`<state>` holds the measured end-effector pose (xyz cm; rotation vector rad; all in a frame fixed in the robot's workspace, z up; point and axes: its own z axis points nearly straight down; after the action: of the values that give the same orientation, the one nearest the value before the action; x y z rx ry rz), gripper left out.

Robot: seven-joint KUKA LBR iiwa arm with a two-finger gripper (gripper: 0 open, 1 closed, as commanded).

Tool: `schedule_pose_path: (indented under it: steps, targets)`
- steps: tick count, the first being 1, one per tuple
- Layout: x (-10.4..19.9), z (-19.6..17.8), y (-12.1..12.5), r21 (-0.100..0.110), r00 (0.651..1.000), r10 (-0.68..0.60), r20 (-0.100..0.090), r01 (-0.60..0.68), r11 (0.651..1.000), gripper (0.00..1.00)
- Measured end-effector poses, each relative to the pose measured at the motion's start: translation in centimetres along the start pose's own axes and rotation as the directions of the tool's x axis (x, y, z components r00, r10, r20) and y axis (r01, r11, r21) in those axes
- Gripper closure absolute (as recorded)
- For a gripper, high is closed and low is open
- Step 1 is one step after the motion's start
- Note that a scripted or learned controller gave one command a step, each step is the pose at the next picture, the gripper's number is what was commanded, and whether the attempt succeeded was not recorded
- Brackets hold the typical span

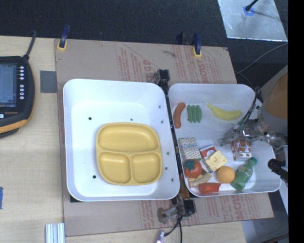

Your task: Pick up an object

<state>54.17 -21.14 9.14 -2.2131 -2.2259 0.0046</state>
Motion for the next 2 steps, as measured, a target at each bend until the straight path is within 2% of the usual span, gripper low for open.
schedule_pose_path:
  steps: [1, 2]
  targets:
    - [-0.1, -1.1, 0.0, 0.0, 1.0, -0.002, 0.002, 0.002, 1.0, 1.0]
    - [8.2, -12.6, -0.6, -0.004, 1.0, 0.0, -0.001, 0.0, 1.0, 1.0]
